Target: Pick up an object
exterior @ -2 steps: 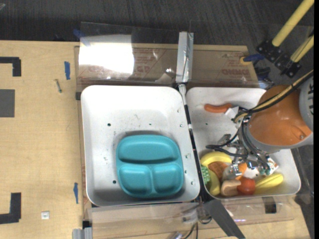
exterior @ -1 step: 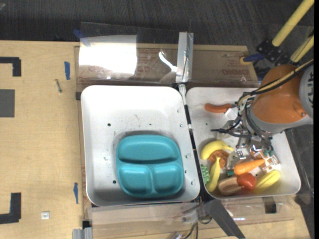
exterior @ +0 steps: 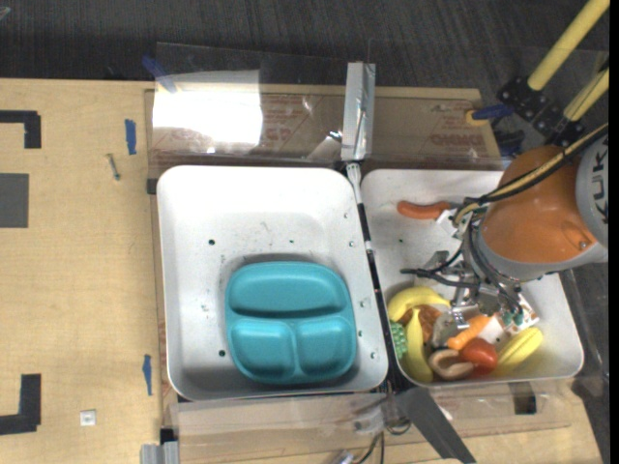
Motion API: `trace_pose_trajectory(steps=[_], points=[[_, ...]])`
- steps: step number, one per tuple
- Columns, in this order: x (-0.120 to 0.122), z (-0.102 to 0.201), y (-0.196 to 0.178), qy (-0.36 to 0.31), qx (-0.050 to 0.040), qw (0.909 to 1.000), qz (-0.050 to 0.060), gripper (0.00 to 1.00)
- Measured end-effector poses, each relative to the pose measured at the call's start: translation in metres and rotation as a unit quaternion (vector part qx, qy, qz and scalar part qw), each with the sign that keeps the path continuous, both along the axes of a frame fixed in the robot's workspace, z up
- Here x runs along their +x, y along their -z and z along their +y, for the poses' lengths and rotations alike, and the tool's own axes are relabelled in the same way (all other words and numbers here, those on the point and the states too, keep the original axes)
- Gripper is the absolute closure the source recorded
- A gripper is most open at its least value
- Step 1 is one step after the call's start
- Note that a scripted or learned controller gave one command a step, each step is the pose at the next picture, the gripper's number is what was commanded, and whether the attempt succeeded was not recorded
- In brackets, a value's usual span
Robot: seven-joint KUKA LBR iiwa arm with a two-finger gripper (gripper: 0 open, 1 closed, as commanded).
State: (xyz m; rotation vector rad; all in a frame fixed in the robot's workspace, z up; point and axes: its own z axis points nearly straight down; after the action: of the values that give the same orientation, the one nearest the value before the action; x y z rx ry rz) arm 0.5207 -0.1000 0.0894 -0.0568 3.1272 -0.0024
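My gripper point(exterior: 471, 309) hangs low in the right bin point(exterior: 416, 187), below the orange wrist band point(exterior: 534, 216). It sits right over a heap of toy food at the bin's front. That heap holds a yellow banana point(exterior: 414, 304), an orange carrot-like piece point(exterior: 464, 334), a red piece point(exterior: 481, 355), a brown ring-shaped piece point(exterior: 449, 362) and a yellow piece point(exterior: 522, 347). An orange-red sausage-shaped toy point(exterior: 422, 209) lies alone at the back of the same bin. The gripper's body hides whether anything sits between the fingers.
The left bin point(exterior: 193, 259) holds a teal divided tray point(exterior: 289, 320) toward its front. A ridge point(exterior: 366, 249) separates the two bins. A clear plastic panel point(exterior: 290, 114) stands behind them. Tan bench board point(exterior: 68, 278) stretches to the left.
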Motion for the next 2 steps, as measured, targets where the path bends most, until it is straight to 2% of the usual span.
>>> trace_pose_trajectory(steps=[1, 2], points=[[0.110, -0.024, 0.001, -0.076, -0.0003, 0.9971, 0.001, 0.00], [0.013, 0.000, 0.001, -0.099, 0.0006, 0.9951, 0.004, 0.00]])
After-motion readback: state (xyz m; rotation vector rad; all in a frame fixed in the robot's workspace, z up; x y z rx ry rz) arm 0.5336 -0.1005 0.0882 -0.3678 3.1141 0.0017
